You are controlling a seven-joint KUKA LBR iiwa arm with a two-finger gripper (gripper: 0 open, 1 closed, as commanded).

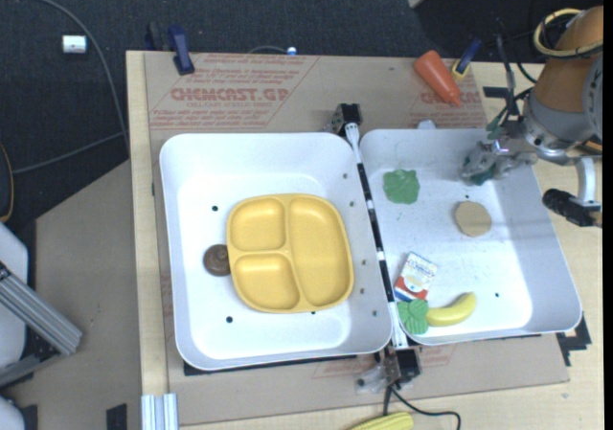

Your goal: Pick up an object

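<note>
My gripper (479, 166) hangs low over the far right part of the right bin (536, 256), with the arm coming in from the right. A tan round disc (472, 219) lies just in front of it, and a green lump (401, 186) sits to its left. Nearer the bin's front are a small white and red packet (417, 273), a yellow banana (450, 310) and a green piece (413, 317) touching the banana. I see nothing held in the gripper.
The left bin (192, 198) holds a yellow divided plate (288, 253) with a brown disc (216, 260) at its left edge. An orange object (439, 79) lies on the board behind the right bin. Cables hang near the arm.
</note>
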